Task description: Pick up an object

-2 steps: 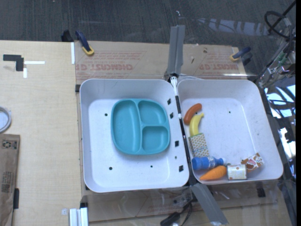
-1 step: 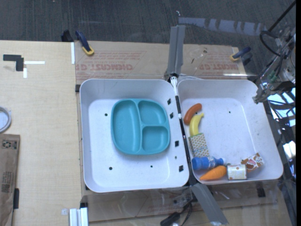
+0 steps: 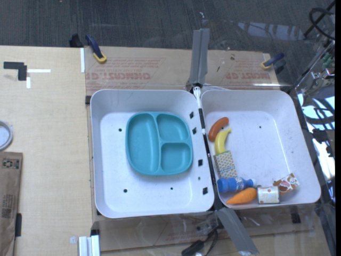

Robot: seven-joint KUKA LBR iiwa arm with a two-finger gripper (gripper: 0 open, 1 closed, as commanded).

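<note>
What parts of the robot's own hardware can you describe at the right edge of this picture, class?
Little can be settled. At the upper right edge, black cables loop above thin pale metal struts, just beyond the right bin. Whether they belong to the arm cannot be told from this frame.

Two shallow white bins, a left one and a right one. One teal three-compartment plastic plate. Then one orange-red toy sausage, one yellow toy banana, one patterned small box, one blue toy bottle, one orange toy carrot, one small white-labelled can, and one brown-and-white crinkled packet.
</note>
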